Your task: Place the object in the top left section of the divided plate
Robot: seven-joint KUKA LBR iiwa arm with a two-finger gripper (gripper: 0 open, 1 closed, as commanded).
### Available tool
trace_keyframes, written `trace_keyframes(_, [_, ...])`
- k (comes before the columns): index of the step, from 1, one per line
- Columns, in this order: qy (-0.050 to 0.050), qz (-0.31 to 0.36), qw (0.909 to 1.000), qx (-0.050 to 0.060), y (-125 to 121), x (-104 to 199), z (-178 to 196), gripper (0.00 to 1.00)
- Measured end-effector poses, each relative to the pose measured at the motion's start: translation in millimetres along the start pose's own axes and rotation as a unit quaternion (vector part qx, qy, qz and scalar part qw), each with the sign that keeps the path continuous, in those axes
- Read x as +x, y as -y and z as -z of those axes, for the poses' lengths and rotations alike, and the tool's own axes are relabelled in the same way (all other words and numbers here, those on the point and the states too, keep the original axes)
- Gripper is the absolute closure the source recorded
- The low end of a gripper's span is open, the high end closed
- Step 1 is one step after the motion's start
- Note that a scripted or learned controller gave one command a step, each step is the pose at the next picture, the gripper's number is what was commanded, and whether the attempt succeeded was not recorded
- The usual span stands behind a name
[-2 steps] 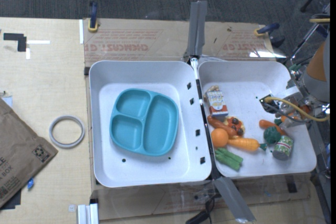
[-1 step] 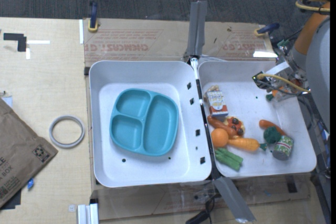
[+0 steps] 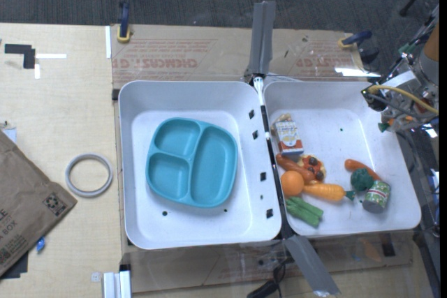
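A blue divided plate (image 3: 192,162) lies in the left bin (image 3: 133,150), with two small sections on its left and one large section on its right; all three sections are bare. The right bin (image 3: 335,108) holds several toy foods: a small carton (image 3: 288,135), an orange (image 3: 292,183), a carrot (image 3: 325,190), green beans (image 3: 304,209), a red-orange piece (image 3: 357,166), a green broccoli-like piece (image 3: 361,179) and a can (image 3: 376,196). My gripper (image 3: 395,109) hangs over the right bin's far right edge, above and apart from the foods.
A roll of tape (image 3: 89,174) and a brown cardboard box (image 3: 24,200) lie on the bench left of the bins. Blue clamps (image 3: 123,21) (image 3: 359,38) sit at the back edge. A grey bar (image 3: 262,38) rises between the bins.
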State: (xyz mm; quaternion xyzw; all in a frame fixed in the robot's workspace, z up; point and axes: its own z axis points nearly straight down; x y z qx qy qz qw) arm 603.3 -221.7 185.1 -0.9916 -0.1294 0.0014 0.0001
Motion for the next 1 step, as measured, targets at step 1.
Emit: trace_keyframes(1, [0.001, -0.028, 0.9996, 0.001, 11.9, -39.3, 40.2, 1.0])
